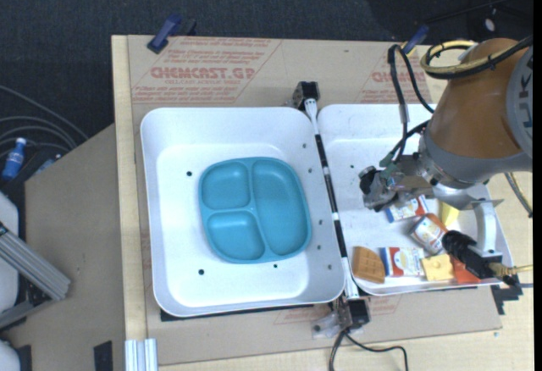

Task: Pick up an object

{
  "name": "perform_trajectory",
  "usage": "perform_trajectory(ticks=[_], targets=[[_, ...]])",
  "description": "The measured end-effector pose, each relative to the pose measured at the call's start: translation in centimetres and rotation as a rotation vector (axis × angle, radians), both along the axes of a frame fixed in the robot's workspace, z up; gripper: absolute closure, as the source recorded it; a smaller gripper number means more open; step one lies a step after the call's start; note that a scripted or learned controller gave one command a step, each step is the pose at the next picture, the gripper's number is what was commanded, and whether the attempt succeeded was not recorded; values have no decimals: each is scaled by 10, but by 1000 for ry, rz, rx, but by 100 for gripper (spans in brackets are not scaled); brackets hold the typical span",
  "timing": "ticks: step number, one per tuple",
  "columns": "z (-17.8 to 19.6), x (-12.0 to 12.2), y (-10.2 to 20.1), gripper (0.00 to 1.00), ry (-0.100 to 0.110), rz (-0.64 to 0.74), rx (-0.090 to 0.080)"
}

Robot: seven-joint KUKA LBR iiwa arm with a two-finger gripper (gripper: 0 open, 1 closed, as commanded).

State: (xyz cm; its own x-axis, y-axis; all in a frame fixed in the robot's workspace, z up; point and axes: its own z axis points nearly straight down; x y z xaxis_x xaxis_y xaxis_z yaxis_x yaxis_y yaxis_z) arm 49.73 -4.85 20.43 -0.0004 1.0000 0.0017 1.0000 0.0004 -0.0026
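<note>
- The end effector (378,189) hung low over the right bin (356,128), near its middle.
- Whether it was wide, narrow or holding anything could not be told.
- The objects lay just beside it toward the bin's near corner: a small can (428,232), a brown cracker-like piece (367,263), a yellow block (438,268).
- A blue divided plate (254,208) sat in the left bin (169,191).

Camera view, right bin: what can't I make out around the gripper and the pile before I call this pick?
- Gripper: too small and dark to tell the finger state or any contact.
- Right bin: the arm covers its far right part.
- Pile: items overlap, so several cannot be identified.
- Blue divided plate in the left bin: fully readable.
</note>
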Motion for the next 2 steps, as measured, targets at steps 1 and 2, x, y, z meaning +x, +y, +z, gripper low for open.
perform_trajectory(ticks=[1,2], targets=[[50,-18,49,100,-2,0,-1],[44,12,42,100,-3,0,-2]])
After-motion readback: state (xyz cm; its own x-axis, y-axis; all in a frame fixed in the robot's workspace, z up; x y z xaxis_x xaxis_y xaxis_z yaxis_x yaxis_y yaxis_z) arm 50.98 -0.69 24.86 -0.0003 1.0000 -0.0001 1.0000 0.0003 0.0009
